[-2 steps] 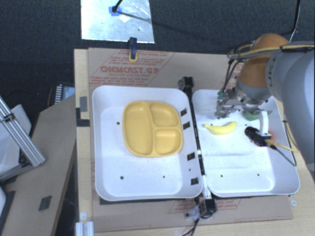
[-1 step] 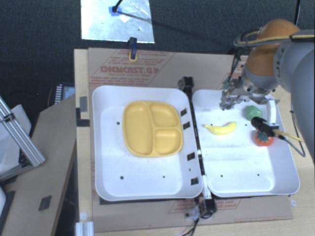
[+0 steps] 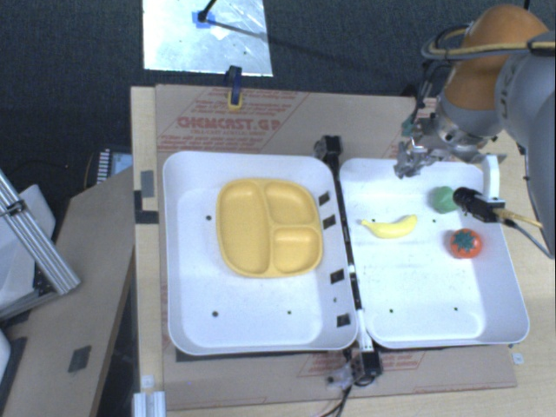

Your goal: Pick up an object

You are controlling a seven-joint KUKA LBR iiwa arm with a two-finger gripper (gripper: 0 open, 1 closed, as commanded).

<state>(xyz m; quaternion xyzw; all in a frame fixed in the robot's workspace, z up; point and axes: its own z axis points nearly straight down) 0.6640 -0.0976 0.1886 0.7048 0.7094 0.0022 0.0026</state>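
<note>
In the right bin (image 3: 434, 320) lie a yellow banana (image 3: 390, 226), a green object (image 3: 445, 199) and a red tomato-like ball with a green top (image 3: 465, 243). My gripper (image 3: 408, 165) hangs over the bin's far edge, above and slightly right of the banana and left of the green object. Nothing shows between its fingers. The green object is partly hidden by a black part of the arm.
The left bin (image 3: 191, 311) holds a yellow divided plate (image 3: 268, 227). A black divider (image 3: 340, 233) with clips runs between the bins. A shiny sheet (image 3: 208, 24) lies on the dark floor behind the bench, and a metal frame (image 3: 30, 241) stands at the left.
</note>
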